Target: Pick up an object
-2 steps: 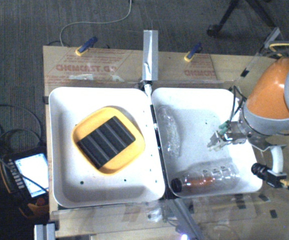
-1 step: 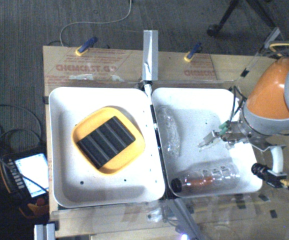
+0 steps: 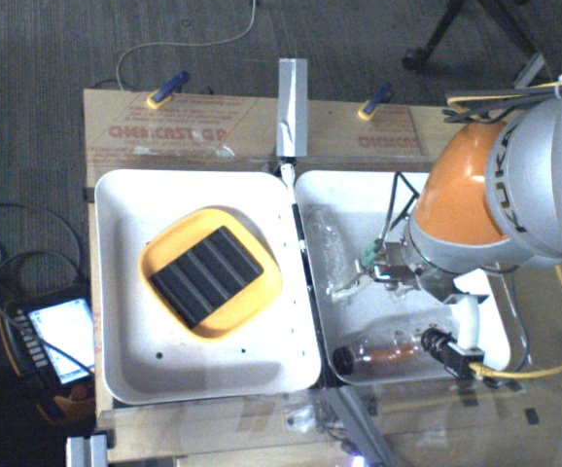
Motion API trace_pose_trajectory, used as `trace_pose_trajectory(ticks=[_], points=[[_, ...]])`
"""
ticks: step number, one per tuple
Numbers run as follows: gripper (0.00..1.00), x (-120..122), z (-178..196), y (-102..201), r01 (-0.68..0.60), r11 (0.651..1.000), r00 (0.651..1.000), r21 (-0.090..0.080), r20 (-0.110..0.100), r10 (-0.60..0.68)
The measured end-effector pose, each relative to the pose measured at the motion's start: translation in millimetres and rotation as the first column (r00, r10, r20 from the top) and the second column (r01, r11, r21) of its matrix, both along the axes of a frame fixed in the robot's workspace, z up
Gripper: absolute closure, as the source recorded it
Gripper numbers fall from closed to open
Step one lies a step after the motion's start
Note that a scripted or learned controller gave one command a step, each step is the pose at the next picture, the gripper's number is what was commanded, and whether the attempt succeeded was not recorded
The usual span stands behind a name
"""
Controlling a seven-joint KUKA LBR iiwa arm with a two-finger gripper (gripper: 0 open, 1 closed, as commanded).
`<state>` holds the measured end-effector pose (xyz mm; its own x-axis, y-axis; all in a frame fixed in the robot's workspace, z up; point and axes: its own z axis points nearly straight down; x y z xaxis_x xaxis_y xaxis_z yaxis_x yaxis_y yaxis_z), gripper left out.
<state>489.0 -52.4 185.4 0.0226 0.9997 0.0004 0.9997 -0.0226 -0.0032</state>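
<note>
Bottle [image 3: 388,354] clear, amber-tinted, dark cap, lying in right bin [image 3: 312,261]; gripper [image 3: 383,266] state unclear

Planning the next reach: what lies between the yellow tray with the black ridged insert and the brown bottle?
In the camera view, the raised rims where the two white bins meet separate the yellow tray from the brown bottle; otherwise bare white bin floor.

One fixed camera above the bench, looking down at a slant; both shallow white plastic bins [image 3: 111,261] fill mid-frame, moderately near; grey carpeted floor [image 3: 48,27] along the top edge; grey-and-orange robot arm [image 3: 485,193] enters from the right edge.
</note>
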Motion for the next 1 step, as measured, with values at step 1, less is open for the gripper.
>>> trace_pose_trajectory(ticks=[1], points=[[0.0, -5.7, 26.3, -77.0, 0.021, 1.0, 1.0, -0.003, 0.001, -0.021]])
